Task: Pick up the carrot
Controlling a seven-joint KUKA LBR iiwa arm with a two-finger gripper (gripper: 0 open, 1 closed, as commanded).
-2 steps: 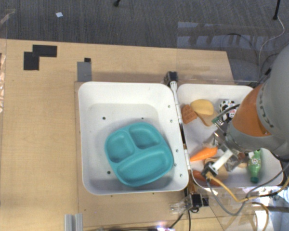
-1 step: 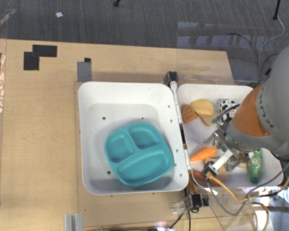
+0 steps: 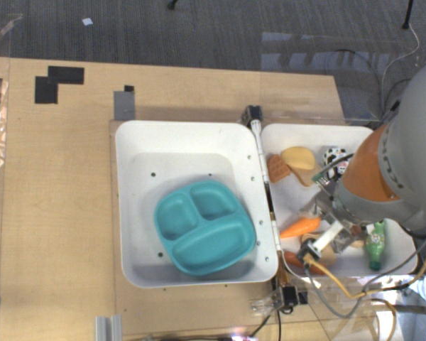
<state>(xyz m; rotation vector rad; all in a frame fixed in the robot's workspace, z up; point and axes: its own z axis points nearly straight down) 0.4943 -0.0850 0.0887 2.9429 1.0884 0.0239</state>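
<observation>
The orange carrot (image 3: 300, 227) lies in the right bin (image 3: 291, 137), close to its left wall and pointing left. My gripper (image 3: 329, 217) hangs low over the bin just to the right of the carrot's thick end, under the grey wrist with the orange band. The arm hides whether it touches the carrot.
The right bin also holds a pale yellow piece (image 3: 299, 158), a brown piece (image 3: 277, 168), a black and white item (image 3: 331, 155), a green bottle (image 3: 375, 244) and a reddish thing (image 3: 292, 258) near the front. A teal divided plate (image 3: 204, 226) sits in the left bin (image 3: 149, 148).
</observation>
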